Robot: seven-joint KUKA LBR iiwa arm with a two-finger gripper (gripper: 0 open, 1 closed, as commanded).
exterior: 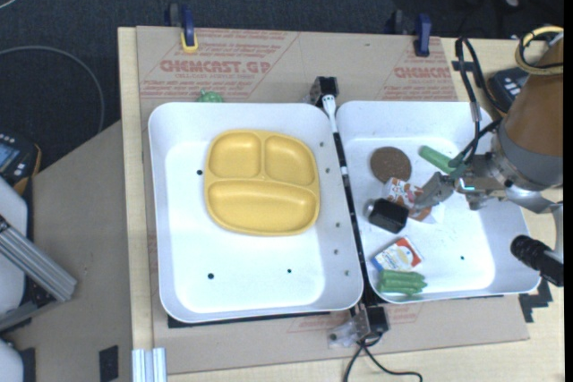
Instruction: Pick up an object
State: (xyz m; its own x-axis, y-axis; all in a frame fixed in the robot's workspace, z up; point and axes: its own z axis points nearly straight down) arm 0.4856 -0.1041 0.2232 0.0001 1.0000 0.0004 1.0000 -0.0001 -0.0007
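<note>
The arm is cut off by the right edge and covers the right bin's right rim. The gripper hides part of a red-and-white packet, whose print is too small to read. A green thing behind the left bin's far rim is mostly hidden.

Small red-and-white packet lies flat in right bin.

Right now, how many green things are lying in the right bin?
2: a green block near the far side, by the arm, and green pea pods at the near edge. The arm may hide more.
</note>
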